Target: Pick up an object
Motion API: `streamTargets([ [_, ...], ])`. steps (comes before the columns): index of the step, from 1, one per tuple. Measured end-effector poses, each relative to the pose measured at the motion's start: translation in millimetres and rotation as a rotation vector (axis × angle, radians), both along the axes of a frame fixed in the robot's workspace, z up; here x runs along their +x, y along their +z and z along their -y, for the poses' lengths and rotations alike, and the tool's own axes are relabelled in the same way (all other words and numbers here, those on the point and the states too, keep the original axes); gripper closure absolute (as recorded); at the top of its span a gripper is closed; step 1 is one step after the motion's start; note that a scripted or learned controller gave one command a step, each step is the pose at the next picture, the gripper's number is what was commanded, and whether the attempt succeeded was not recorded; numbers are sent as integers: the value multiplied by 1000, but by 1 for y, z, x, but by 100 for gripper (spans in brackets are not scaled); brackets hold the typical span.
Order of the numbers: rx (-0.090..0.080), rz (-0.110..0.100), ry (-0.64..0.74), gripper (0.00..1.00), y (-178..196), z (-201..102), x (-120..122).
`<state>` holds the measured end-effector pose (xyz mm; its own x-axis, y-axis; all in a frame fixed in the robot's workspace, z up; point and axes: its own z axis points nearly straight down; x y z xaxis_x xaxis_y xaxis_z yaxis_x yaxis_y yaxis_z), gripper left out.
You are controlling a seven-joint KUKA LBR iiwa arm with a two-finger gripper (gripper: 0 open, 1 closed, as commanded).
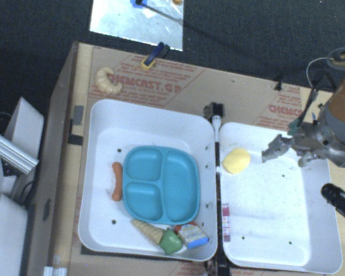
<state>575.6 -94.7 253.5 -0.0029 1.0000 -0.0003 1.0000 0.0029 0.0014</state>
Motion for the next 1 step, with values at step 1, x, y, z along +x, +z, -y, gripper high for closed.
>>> streamTargets([
  [1,1,-4,1,0,-116,-8,47],
])
